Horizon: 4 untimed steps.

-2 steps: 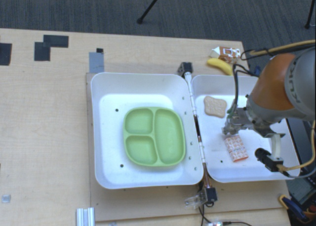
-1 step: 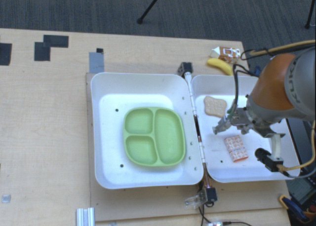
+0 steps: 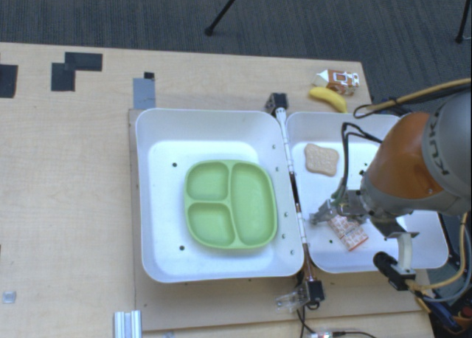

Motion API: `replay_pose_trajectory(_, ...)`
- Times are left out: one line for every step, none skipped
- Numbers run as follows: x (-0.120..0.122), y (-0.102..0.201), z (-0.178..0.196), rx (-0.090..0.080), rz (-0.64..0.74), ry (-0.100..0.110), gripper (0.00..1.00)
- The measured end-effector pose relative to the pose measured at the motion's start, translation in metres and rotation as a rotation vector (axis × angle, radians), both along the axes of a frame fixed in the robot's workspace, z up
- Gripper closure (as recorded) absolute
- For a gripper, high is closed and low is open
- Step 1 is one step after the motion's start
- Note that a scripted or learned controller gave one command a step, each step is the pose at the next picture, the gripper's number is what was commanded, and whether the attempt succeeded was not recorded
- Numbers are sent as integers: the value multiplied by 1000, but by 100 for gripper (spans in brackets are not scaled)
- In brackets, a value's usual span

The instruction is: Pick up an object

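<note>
Near edge of the bench: cable clutter and a small clip just off the near rim where the two bins meet; right bin, near half: the gripper sits low over the floor beside the inner wall, its metal tips touching or almost touching a small printed packet that lies flat and skewed; cannot tell from this slant whether the hand is spread or pressed together, and nothing shows pinched in it, so no hold is recorded; the packet looks like the likely target, judging by the tips' position; for a clean pick the tips should straddle the packet's narrow width, go fully down to the floor, close squarely, then lift straight; a flat packet may slide or slip out, so avoid pushing it toward the wall; far half of the right bin: a slice of toast, well apart; left bin: a green divided plate at centre; beyond the far rim: a banana and a small carton.
</note>
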State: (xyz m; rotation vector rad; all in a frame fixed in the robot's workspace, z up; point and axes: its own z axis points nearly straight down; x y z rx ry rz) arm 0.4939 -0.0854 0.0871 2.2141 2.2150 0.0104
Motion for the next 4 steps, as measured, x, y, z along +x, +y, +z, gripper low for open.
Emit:
replay_pose_trajectory(2,0,11,0,1,-5,100)
replay_pose_trajectory(2,0,11,0,2,-5,0)
replay_pose_trajectory(4,1,22,1,3,-8,100)
replay_pose_trajectory(4,1,22,1,3,-8,0)
